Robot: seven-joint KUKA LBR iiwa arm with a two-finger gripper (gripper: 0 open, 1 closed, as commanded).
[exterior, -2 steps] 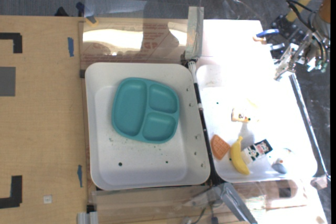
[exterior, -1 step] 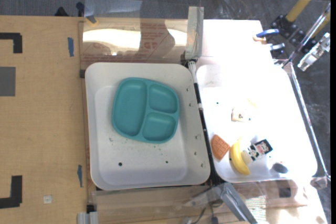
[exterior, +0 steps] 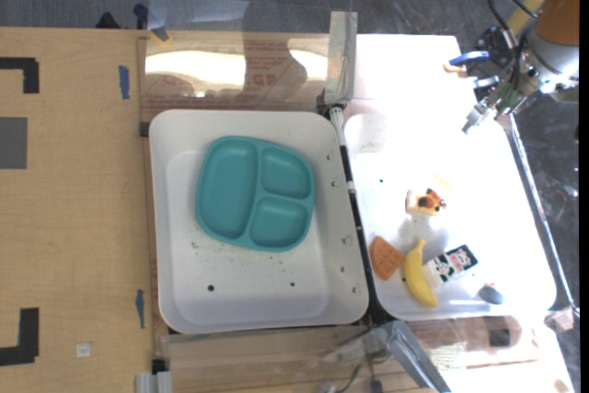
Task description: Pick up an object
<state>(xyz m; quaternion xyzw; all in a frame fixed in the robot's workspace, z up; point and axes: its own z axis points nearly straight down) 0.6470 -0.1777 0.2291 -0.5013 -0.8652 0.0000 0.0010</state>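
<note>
Banana (exterior: 420,274) seems the likeliest pick, lying near the six o'clock edge of the right bin (exterior: 396,69), its long axis running from about twelve to six o'clock with a slight curve. Touching or just beside it at nine o'clock is an orange waffle-like piece (exterior: 386,257); at its three o'clock side sits a small black-and-white carton (exterior: 455,263), and a little grey object (exterior: 490,294) rests farther toward four o'clock. A small yellow and orange toy (exterior: 424,202) stands apart, at about twelve o'clock from the banana. The gripper (exterior: 482,112) hangs at the bin's upper right corner, near the two o'clock rim, well apart from all of these; how far it is spread cannot be told from this slant, and nothing shows in its grasp. From the gripper the banana lies toward seven o'clock, across most of the bin's bare floor. I judge the pick not yet begun: the arm would need to travel down that diagonal and close across the banana's short width, where the neighbouring waffle piece and carton leave little room. The left bin (exterior: 175,290) holds a teal divided plate (exterior: 255,193).
</note>
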